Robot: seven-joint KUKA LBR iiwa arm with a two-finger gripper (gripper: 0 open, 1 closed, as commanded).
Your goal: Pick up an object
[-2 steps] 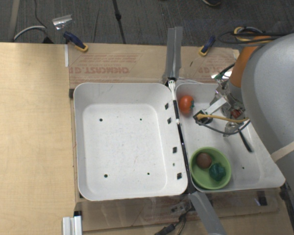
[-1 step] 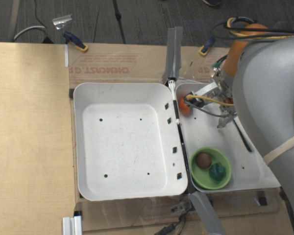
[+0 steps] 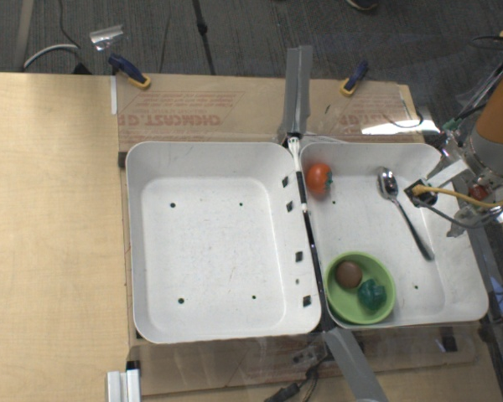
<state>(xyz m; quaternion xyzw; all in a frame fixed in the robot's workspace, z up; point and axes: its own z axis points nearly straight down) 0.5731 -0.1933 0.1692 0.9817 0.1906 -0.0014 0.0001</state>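
Mirrored "CHEMCYL" print marks the cardboard (image 3: 180, 107) beyond the claw (image 3: 465, 198), whose grip I cannot tell. Beside it lies a shiny metal spoon (image 3: 405, 212); farther, a glossy round tomato (image 3: 318, 177).

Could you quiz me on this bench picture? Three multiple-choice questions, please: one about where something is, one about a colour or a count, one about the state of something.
1. Where does the shiny metal spoon lie?
A. In the left white bin
B. In the right white bin
C. On the wooden bench top

2. How many things sit inside the round green plastic bowl?
A. None
B. Two
C. Four

3. How does the green bowl stand?
A. Upright, opening upward
B. Tipped on its side
C. Upside down

Answers:
1. B: the spoon rests on the right bin's floor, beside the small red-orange tomato-like ball.
2. B: a brown ball and a teal lump lie in it.
3. A: its inside and contents show from above.
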